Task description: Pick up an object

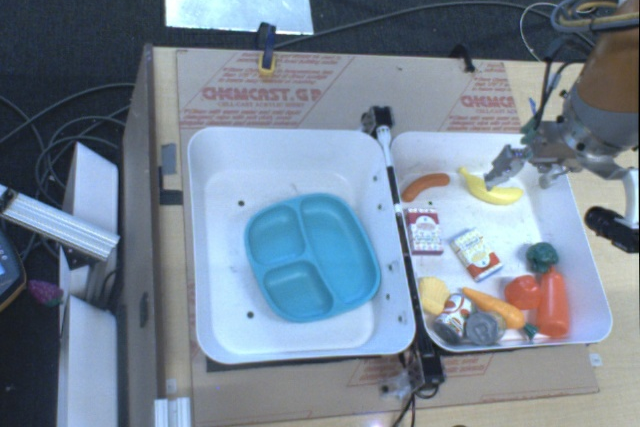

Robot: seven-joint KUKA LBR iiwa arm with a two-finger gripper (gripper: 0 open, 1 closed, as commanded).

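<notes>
The right bin (583, 215) holds several toy foods. A yellow banana (492, 191) lies near its back edge, with an orange sausage (427, 185) to its left. My gripper (522, 172) hovers over the bin's back right, just above the banana's right end. Its fingers are spread open, one grey fingertip (499, 169) over the banana, and nothing sits between them. Mid-bin lie a red-and-white carton (425, 231) and a small snack box (476, 253). A green broccoli (542, 256), red pepper (522, 292), red bottle (554, 303), carrot (490, 305) and grey can (483, 327) crowd the front.
The left bin (205, 215) holds a blue divided plate (312, 255). A black clamp (379, 121) sits where the two bins meet at the back. Cables run across the bench behind the bins, and a black arm part (612, 227) juts in at the right bin's rim.
</notes>
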